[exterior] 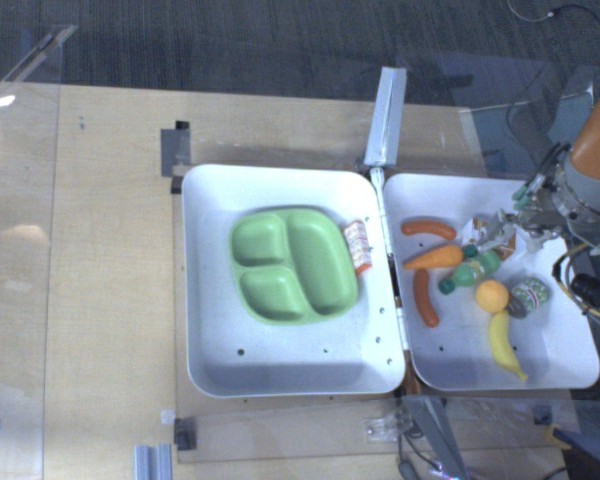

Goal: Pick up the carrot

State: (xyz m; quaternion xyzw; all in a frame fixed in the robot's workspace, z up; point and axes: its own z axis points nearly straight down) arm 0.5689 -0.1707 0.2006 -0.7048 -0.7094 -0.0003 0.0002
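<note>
Hovering over the right bin, the gripper, finger state impossible to tell, sits near the carrot, which lies unlifted among toy food.

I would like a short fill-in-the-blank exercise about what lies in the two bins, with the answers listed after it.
1. The green tray lies in the ____ bin.
2. The carrot lies in the right bin, between two ____.
3. The yellow fruit nearest the right bin's front edge is a ____.
4. The gripper is above the ____ bin.

Answers: left; sausages; banana; right
</note>
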